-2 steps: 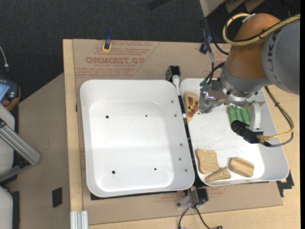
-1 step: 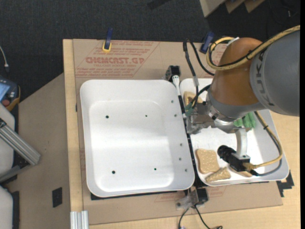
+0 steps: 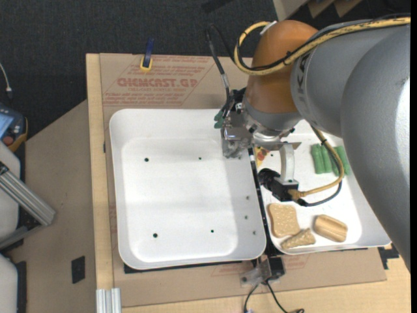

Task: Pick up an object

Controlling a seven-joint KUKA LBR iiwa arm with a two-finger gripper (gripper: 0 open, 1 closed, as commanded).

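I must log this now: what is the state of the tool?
Tool: cannot be told; it hangs over the dividing edge between the two bins.

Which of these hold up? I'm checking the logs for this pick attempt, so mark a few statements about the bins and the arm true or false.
1. Two white bins sit side by side on the bench. True: the left bin and the right bin.
2. The slice of toast lies in the left bin. False: the slice of toast is in the right bin, near its front.
3. A bread roll lies beside the toast, to its right in the picture. True.
4. The green thing is in the left bin. False: the green thing is in the right bin.
5. The claw hangs near the wall between the bins. True.
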